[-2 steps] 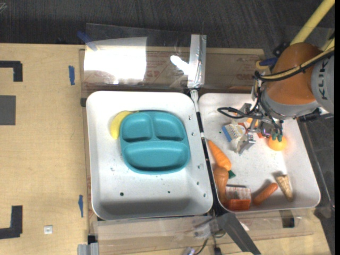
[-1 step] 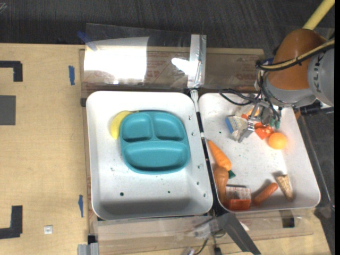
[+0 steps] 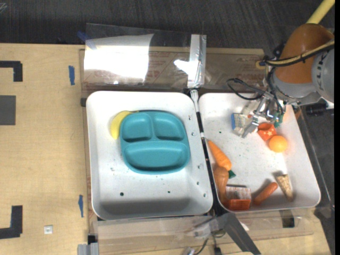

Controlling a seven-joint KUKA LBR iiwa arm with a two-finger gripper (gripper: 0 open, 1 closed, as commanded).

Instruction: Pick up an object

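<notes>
Several toys sit right of centre, where the gripper (image 3: pixel 254 122), jaw state unclear, hovers near an orange ball (image 3: pixel 277 143), probably light, slippery, best pinched across its middle.

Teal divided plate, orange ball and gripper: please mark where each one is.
teal divided plate (image 3: pixel 154 141), camera view, on its middle ridge.
orange ball (image 3: pixel 278 143), camera view, on its centre.
gripper (image 3: pixel 249 124), camera view, between its fingertips.

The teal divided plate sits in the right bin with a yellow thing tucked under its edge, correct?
Not quite. The camera view shows the teal divided plate in the left bin, not the right one. The yellow thing is tucked under its edge, as you said.
</notes>
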